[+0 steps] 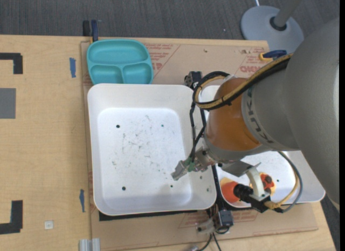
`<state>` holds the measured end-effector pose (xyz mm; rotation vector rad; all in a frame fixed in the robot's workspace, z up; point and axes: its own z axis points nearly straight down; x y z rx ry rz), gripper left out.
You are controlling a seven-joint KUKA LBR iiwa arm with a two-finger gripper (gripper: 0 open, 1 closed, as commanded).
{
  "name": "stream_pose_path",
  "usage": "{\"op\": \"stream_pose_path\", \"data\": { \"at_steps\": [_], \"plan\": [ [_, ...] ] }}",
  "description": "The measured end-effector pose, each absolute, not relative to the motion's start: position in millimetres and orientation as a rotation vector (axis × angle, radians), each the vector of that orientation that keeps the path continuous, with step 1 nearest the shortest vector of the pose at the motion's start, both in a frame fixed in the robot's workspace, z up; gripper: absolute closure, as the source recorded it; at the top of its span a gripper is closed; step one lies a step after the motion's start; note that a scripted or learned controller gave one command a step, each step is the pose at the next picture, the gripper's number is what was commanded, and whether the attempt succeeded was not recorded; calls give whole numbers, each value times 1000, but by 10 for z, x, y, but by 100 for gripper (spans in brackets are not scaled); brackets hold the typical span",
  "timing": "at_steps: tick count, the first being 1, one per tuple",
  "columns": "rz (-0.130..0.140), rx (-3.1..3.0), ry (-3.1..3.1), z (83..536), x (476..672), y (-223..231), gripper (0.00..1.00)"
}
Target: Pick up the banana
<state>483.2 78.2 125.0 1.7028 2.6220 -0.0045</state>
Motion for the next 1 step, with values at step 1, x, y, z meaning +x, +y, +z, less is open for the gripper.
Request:
{"op": "stream_pose_path", "data": {
  "at_steps": [1],
  "plan": [
    [-13,1540,2724,1248,4823,762,0]
  ]
}}
